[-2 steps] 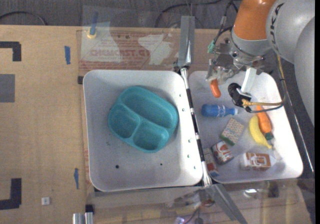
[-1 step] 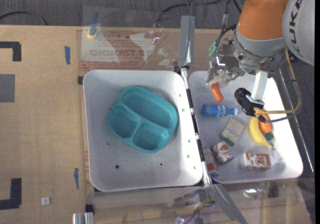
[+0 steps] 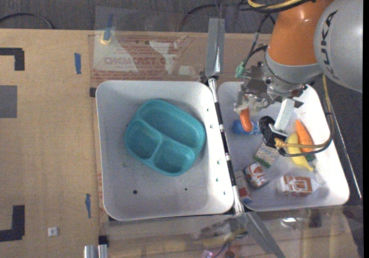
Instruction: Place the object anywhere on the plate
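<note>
A small orange, sausage-shaped object hung upright between the fingers of the gripper, which was clamped on its upper end, above the far left part of the right bin. Just beneath it lay a small blue item on the bin floor, touching or nearly touching the object's lower end. To the right of it a carrot lay tilted beside a yellow banana-like piece, with a black part of the arm's cabling crossing in front of them. Nearer in the same bin sat a small green-and-tan packet, a red-and-white can on its side, and a white carton with orange print. The teal plate, divided into three compartments, rested in the middle of the left bin, well apart from the object, with the raised rims of both bins and the metal strip between them lying between the gripper and the plate. The grey arm with its orange band stood over the far side of the right bin.
</note>
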`<state>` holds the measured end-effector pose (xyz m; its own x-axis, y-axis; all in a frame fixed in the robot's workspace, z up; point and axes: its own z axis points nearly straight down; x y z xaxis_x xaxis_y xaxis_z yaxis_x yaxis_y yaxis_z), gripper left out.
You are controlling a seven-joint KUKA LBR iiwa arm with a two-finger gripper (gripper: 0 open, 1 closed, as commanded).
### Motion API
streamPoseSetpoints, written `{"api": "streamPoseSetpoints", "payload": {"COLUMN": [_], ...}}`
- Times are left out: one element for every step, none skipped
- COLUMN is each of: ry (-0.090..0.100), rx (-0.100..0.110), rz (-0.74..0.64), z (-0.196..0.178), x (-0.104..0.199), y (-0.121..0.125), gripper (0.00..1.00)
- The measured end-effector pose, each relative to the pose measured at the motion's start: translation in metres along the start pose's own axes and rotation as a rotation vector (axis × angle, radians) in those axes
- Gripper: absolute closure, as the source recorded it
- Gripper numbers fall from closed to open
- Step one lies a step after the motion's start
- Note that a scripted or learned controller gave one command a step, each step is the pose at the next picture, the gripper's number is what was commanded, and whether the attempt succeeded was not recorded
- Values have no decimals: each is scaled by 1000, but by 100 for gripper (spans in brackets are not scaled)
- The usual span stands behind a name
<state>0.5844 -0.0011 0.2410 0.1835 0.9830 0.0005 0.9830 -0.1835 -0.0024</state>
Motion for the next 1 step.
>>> {"api": "streamPoseSetpoints", "payload": {"ry": [0], "rx": [0], "rz": [10], "z": [-13], "x": [1], "y": [-28], "gripper": [100]}}
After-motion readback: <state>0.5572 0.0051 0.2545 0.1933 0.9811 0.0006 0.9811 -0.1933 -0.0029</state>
